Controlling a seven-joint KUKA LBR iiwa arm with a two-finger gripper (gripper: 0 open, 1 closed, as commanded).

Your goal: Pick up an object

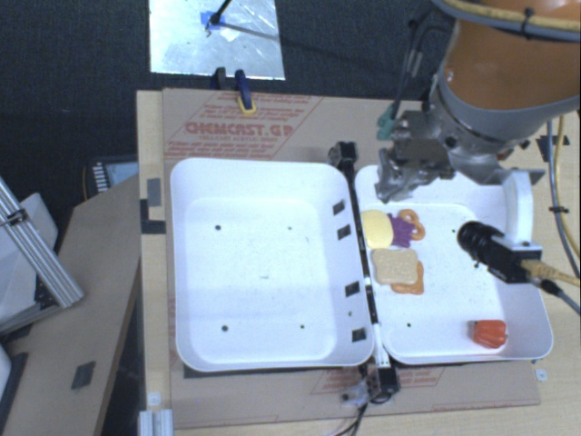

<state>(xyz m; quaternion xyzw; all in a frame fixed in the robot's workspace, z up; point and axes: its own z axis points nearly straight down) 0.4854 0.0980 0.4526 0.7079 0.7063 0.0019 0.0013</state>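
Camera view from above, looking down at a slant on a bench topped with a printed cardboard sheet (245, 116). The grey arm (508, 53) with its orange band fills the 1 o'clock corner of the scene and reaches in toward the middle. Two shallow white bins sit side by side on the cardboard: the left bin (254, 271) at about 8 o'clock from centre, and the right bin (454, 307) at about 4 o'clock, their inner rims touching. A crinkled silver foil sheet (213, 25) lies on the dark floor at 11 o'clock, beyond the bench.

The gripper (392, 187) hangs over the right bin's 11 o'clock corner. Whether it is released or clenched cannot be told from this angle, and nothing is seen held in it.

The objects to pick all lie in the right bin. A toy toast slice (396, 266) lies near the bin's left wall, at 9 o'clock, overlapping an orange piece (410, 288) at its 5 o'clock edge. Just at 12 o'clock from the toast lies a yellow disc (376, 229), touching a purple toy (401, 232) on its 3 o'clock side. A small orange pretzel shape (410, 218) touches the purple toy at 1 o'clock. These lie just at 6 o'clock from the gripper. A red-orange toy pepper (489, 333) lies well apart, in the bin's 5 o'clock corner.
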